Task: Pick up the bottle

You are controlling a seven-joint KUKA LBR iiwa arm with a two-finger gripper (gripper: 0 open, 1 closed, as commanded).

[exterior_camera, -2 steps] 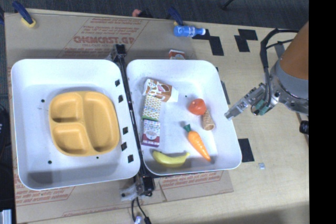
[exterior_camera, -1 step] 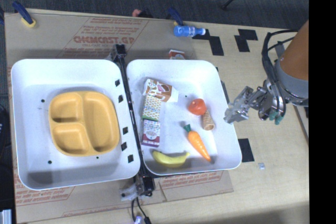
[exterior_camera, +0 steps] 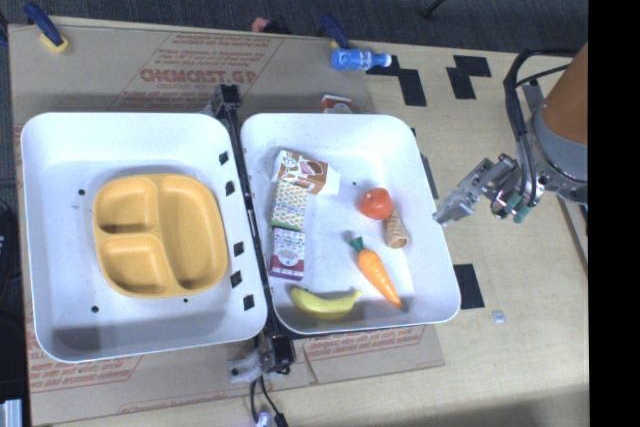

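Observation:
A small blue bottle (exterior_camera: 351,60) lies on its side on the cardboard behind the right bin (exterior_camera: 420,155), outside both bins. My gripper (exterior_camera: 483,203) hovers over the bench just past the right bin's right rim, far from the bottle and nearer the camera. Its fingers stand apart with nothing between them.
The right bin holds a juice carton (exterior_camera: 299,176), a flat packet (exterior_camera: 287,251), a tomato (exterior_camera: 376,203), a brown cone (exterior_camera: 397,230), a carrot (exterior_camera: 376,276) and a banana (exterior_camera: 323,300). A yellow divided plate (exterior_camera: 160,233) sits in the left bin (exterior_camera: 40,215). Blue clamps (exterior_camera: 46,27) grip the cardboard's back edge.

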